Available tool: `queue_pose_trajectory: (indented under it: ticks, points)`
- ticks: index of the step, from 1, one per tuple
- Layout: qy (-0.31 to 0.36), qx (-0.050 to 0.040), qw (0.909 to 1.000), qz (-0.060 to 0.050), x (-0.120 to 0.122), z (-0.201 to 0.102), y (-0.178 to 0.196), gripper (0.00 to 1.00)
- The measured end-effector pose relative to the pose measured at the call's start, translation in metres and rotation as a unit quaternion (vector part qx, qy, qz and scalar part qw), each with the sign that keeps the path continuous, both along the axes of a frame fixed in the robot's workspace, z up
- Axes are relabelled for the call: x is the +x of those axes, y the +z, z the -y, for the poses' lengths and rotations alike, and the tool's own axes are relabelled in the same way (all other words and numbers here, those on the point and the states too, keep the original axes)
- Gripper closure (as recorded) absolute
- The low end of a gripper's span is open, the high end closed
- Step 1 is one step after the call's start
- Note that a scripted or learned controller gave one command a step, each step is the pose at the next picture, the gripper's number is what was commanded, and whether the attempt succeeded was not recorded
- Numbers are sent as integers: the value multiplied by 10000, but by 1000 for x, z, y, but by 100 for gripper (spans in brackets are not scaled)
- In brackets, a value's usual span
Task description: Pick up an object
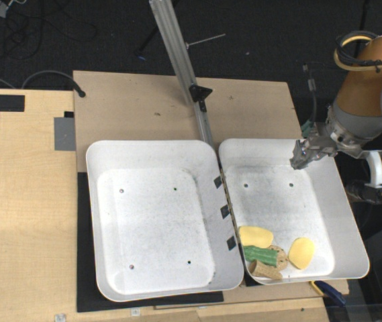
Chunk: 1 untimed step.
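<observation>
The objects lie bunched at the near edge of the right bin [311, 193]: a yellow oblong piece [255, 236], a green piece [260, 253], a tan piece [268, 267] and a yellow round piece [302, 252]. My gripper [301, 158] hangs over the far right part of that bin, well away from the pile. Nothing shows between its fingers.
The left bin [152, 217] sits beside the right one, with black clips [223, 210] along their shared edge. A slanted metal rail [177, 52] rises behind the bins. The bench [23, 200] stretches to the left.
</observation>
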<state>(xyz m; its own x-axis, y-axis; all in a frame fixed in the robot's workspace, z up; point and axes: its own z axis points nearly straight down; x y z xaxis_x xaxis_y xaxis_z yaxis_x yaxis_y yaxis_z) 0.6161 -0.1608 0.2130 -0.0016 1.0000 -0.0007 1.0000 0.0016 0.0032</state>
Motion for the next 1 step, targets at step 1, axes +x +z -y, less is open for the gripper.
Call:
queue_pose_trajectory:
  ticks: [1]
  points:
    - [6,16,10000,-32,-15,-46,9,100]
